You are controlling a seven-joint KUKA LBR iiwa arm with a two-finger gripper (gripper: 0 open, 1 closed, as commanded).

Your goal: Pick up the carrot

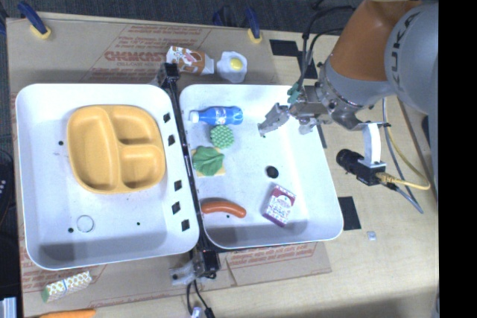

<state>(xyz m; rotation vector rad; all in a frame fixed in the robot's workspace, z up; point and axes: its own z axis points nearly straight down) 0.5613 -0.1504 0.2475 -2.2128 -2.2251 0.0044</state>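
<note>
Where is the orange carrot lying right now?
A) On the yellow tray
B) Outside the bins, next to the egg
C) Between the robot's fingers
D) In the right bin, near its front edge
D. The carrot lies on the floor of the right bin near its front edge, left of the purple packet, while the gripper hovers farther back.

Readable print: little, mostly red lettering on cardboard.

The cardboard sheet (112, 48) under the bins carries red printing at the frame's upper left and again along its lower edge; the large word looks like "CHEMCAST", though it is too blurred to be sure. White letters, apparently "KU", run up the grey arm (406, 33) at upper right. The purple packet (279, 205) bears unreadable print.
</note>
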